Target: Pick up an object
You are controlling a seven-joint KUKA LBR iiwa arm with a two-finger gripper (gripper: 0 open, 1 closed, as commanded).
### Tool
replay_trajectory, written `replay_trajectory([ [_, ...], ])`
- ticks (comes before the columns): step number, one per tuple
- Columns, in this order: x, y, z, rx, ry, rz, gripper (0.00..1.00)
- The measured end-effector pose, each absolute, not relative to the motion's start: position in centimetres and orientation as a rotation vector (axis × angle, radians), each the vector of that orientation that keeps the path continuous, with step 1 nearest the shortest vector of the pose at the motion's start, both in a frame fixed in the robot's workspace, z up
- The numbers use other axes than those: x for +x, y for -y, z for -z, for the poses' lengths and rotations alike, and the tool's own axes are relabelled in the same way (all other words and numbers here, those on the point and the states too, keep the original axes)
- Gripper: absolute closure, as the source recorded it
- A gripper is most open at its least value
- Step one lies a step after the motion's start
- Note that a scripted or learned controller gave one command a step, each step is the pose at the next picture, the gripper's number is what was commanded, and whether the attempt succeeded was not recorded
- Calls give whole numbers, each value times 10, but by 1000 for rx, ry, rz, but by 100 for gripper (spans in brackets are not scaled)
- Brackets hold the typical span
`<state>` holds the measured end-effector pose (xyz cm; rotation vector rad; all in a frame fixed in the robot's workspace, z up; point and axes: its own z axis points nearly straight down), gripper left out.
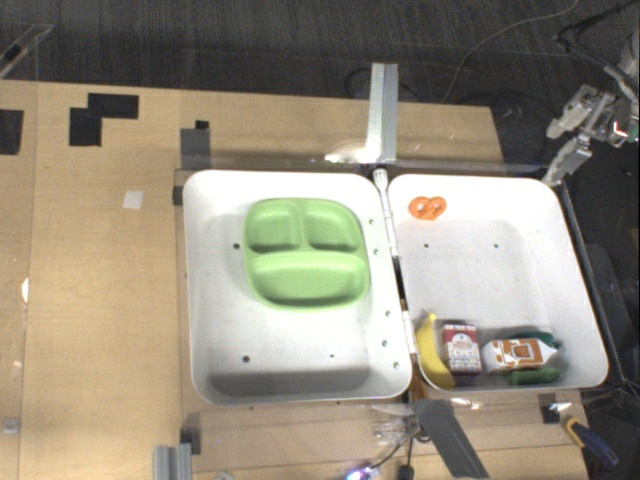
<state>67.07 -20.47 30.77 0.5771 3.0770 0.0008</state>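
The right bin holds an orange pretzel-shaped toy near its far left corner. Along its near edge lie a yellow banana, a red carton, an orange and white carton and a green item, all close together. My gripper is outside the bin, beyond its far right corner, well away from every object and with nothing seen in it.
The left bin carries a green divided plate in its middle. A metal post stands behind the seam between the bins. Wooden bench surface stretches out to the left.
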Motion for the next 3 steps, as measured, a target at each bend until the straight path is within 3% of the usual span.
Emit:
replay_trajectory([
  [1, 671, 205, -308, 577, -3077, -1, 0],
  [2, 673, 203, -322, 574, -3066, -2, 100],
  [3, 629, 205, -176, 1306, -2850, -1, 100],
])
